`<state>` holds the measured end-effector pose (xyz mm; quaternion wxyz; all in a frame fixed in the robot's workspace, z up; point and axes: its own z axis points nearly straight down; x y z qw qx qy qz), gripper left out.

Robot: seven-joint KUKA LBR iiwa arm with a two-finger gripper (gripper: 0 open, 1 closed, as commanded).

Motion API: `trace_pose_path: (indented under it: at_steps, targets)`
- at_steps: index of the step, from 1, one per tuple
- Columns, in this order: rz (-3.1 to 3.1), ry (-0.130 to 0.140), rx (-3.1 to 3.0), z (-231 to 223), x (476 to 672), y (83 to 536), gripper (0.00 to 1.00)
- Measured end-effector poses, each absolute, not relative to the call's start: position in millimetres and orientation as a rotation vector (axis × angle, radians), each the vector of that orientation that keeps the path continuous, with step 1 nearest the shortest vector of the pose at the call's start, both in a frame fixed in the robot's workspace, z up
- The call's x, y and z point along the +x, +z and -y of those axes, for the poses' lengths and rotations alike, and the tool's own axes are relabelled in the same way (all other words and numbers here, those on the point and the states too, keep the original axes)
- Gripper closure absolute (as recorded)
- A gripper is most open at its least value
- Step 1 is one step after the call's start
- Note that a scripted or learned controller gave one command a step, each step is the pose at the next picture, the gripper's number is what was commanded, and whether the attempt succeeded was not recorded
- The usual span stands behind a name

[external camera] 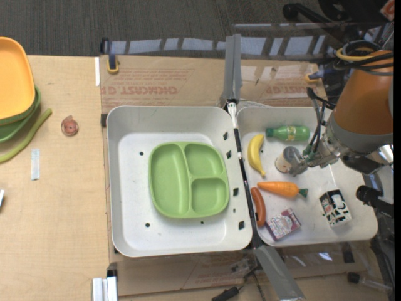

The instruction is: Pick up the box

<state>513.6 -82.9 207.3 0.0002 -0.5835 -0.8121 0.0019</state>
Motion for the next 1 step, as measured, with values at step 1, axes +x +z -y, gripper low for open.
trace_pose_path:
  at_steps: [1]
  targets:
    - [2.551,0.006,-1.833,82.8,513.6,207.3,0.00]
